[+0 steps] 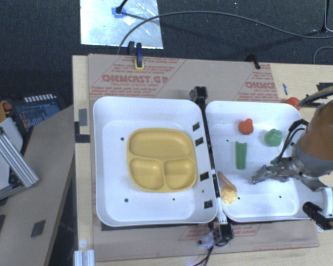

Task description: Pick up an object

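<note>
From my feed, the near edge shows the bench's brown board under two white bins. In the right bin an ice-cream cone toy lies at the near left, against the divider. The gripper sits low over that bin's floor, its metal fingers pointing left; I cannot tell if they are parted or closed, and I see nothing between them. Just beyond stands a green stick, then a green lump and an orange-red piece toward the far wall. The left bin holds a yellow divided tray. Farther back, a board printed CHEMCAST spans the bench, then dark carpet with a shiny metal sheet and cables.
</note>
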Robot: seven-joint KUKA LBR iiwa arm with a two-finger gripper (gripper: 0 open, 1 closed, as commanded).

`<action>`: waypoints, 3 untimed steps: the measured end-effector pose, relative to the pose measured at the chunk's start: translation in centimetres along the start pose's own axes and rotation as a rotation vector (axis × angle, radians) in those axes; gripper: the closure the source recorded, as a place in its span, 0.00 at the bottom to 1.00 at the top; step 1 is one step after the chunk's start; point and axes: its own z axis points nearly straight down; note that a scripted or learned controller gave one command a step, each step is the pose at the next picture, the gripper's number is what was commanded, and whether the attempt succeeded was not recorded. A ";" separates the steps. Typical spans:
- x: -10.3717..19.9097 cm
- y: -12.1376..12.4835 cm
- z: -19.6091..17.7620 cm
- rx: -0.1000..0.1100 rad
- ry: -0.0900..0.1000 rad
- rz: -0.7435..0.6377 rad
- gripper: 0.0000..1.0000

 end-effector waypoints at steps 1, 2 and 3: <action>0.0 0.1 -1.2 -0.001 0.000 -0.001 1.00; -0.1 0.2 -7.7 -0.005 -0.002 -0.004 1.00; 0.1 1.1 -12.3 -0.005 -0.001 -0.005 1.00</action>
